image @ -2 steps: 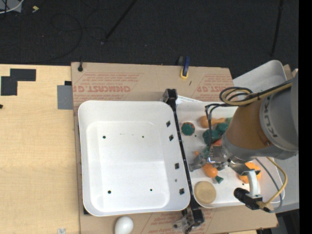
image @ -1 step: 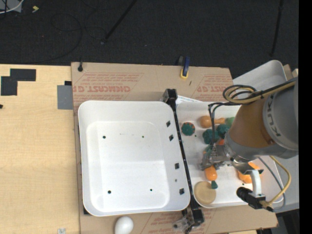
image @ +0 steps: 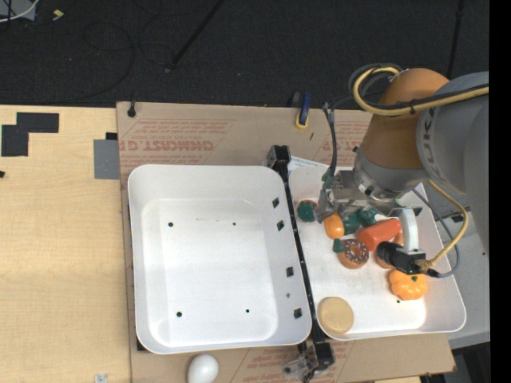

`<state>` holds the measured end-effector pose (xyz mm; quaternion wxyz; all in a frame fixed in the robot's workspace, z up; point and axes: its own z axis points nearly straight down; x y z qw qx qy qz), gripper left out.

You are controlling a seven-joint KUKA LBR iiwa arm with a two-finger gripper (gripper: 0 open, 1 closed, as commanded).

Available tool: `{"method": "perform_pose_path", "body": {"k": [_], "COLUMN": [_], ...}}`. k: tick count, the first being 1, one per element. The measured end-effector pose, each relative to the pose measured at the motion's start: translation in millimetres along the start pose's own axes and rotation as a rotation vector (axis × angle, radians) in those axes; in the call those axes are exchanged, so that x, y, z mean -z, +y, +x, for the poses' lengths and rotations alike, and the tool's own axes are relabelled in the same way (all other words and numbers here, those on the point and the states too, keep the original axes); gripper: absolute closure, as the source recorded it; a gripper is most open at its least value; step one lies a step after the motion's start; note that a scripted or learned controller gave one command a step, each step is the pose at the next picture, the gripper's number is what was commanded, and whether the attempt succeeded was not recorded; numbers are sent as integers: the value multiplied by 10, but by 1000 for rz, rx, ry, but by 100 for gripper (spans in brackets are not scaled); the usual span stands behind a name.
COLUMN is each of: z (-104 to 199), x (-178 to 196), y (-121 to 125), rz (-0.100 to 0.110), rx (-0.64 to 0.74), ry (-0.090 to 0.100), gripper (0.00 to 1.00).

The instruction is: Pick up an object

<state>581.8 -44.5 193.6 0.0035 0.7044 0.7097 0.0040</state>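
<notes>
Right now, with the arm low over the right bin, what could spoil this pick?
The gripper sits over a tight cluster: orange ball, red-orange piece, brown doughnut-like toy. It may well nudge neighbours or close on two things. It is also near the divider between the bins, which could block a sideways move.

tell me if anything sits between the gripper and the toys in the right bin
Nothing visible does. The gripper is already low in the right bin, right against the cluster: the small orange ball, the orange carrot-like toy and the chocolate donut. The tan disc lies apart, nearer the bin's front.
</notes>
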Motion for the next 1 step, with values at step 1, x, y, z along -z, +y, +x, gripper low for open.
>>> {"method": "perform_pose_path", "body": {"k": [1], "z": [655], "x": [-69], "y": [376], "rz": [11], "rx": [-1], "ry": [0], "gripper": [100]}}
